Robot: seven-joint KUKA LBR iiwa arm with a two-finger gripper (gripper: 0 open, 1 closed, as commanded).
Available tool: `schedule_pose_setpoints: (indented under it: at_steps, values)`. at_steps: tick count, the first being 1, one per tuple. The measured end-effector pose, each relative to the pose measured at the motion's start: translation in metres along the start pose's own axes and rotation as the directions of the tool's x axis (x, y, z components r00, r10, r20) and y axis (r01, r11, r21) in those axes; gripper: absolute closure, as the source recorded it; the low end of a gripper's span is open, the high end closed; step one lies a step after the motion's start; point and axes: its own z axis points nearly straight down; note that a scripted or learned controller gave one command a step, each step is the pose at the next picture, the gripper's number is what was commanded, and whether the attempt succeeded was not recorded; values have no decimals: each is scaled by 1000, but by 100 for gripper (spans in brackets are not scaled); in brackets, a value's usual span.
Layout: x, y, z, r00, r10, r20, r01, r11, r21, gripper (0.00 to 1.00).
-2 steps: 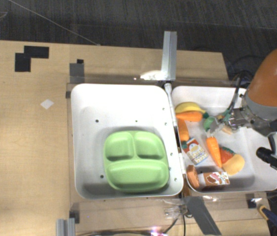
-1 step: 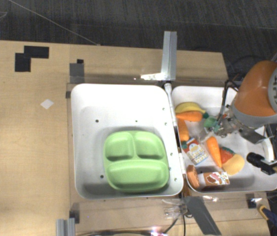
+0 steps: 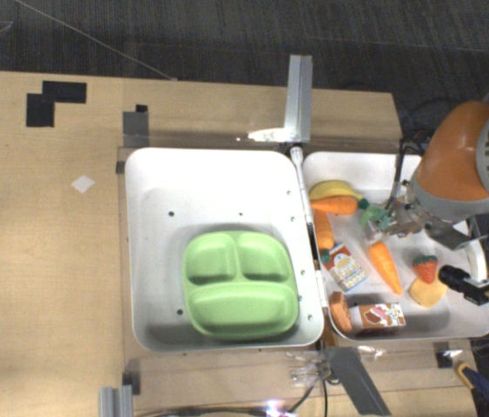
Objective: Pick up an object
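The right bin (image 3: 479, 324) holds several toy foods. A yellow banana (image 3: 331, 188) and an orange carrot (image 3: 336, 205) lie at its far left, with an orange piece (image 3: 322, 231) below them. A small printed carton (image 3: 346, 267) and a second carrot (image 3: 386, 268) lie mid-bin. A strawberry (image 3: 426, 268) and a yellow wedge (image 3: 428, 293) sit to the right, and a brown bottle-shaped pack (image 3: 371, 316) lies along the near wall. My gripper (image 3: 385, 221) hangs low over the bin's middle, just above the second carrot's top, next to a small green piece (image 3: 372, 215).
The left bin (image 3: 153, 189) bears a green divided plate (image 3: 240, 283). A metal post (image 3: 299, 98) stands behind the wall between the bins. The arm's orange band (image 3: 457, 150) and grey body cover the right bin's far right corner.
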Motion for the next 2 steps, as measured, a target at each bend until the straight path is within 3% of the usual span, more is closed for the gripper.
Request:
schedule_pose_setpoints:
  at_steps: [1, 2]
  values:
    - [-3, 49, 16, 942, 335, 3, -335, 942, -8, 100]
    - [41, 89, -78, 931, 365, 1, -365, 931, 6, 100]
